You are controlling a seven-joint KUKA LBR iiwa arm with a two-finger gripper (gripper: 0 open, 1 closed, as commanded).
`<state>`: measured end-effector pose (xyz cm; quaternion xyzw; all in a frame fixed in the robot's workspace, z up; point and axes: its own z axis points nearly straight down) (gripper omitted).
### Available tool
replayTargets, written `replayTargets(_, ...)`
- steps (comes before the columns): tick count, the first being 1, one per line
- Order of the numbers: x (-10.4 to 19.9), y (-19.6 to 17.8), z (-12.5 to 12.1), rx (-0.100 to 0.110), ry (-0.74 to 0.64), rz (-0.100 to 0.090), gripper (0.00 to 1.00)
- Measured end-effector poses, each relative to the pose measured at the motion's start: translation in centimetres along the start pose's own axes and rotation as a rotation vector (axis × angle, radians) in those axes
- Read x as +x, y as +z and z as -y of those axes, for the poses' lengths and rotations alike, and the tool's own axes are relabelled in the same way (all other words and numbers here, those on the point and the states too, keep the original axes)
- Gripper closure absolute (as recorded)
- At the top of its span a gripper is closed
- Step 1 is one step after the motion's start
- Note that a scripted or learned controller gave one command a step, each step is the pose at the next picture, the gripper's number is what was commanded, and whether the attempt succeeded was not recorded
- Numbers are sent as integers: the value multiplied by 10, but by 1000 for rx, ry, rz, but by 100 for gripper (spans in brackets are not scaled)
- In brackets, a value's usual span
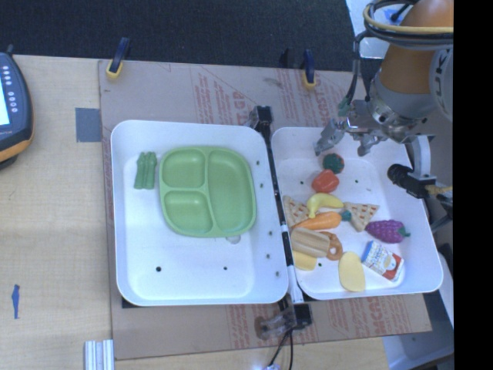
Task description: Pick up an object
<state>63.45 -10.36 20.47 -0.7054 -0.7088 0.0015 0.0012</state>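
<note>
while the arm (412,48) reaches in from the right, its gripper (348,139) hangs over the right bin (431,276) far edge, fingers spread and holding nothing, just above a dark green toy (333,162); toy foods lie nearer.

Bright, even overhead light; soft shadows; mild glare on the white bins (123,206); slightly soft focus.

A brown cardboard sheet (192,95) covers the wooden bench (50,230), held at its far edge by a yellow clamp (117,60) and a blue one (308,68). A handheld controller (11,106) (partly cropped) lies far left, grey tape (88,124) beside it.
</note>
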Motion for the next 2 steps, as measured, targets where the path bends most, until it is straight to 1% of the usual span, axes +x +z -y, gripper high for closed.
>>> replayTargets(1,-12,120,20,9,1,0,0)
replayTargets(2,-14,102,17,0,2,2,100)
